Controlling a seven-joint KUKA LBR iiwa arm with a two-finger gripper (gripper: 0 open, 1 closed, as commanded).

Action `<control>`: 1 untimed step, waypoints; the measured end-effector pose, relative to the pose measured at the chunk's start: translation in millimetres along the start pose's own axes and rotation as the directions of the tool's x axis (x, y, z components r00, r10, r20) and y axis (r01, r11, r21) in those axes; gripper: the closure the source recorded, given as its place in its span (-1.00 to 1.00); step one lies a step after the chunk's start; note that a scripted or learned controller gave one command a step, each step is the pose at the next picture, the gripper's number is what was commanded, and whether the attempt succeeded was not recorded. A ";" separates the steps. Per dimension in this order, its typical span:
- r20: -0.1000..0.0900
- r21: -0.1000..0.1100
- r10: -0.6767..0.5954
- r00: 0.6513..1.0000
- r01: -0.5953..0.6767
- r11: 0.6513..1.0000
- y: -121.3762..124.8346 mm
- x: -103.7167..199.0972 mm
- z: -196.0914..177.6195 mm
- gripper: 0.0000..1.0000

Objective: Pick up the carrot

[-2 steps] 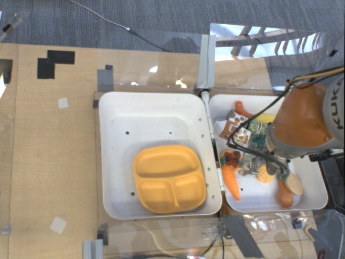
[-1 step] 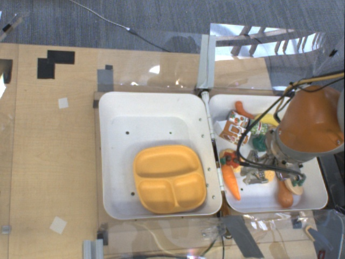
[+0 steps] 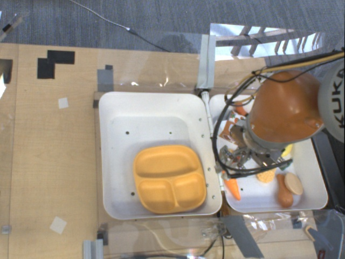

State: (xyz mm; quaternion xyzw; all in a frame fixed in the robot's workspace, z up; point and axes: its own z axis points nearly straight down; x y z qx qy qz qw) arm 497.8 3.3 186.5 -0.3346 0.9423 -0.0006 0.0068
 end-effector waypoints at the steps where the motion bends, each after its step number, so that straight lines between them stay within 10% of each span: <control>1: 0.008 0.005 0.002 1.000 -0.002 1.000 -1.6 -2.6 -11.3 1.00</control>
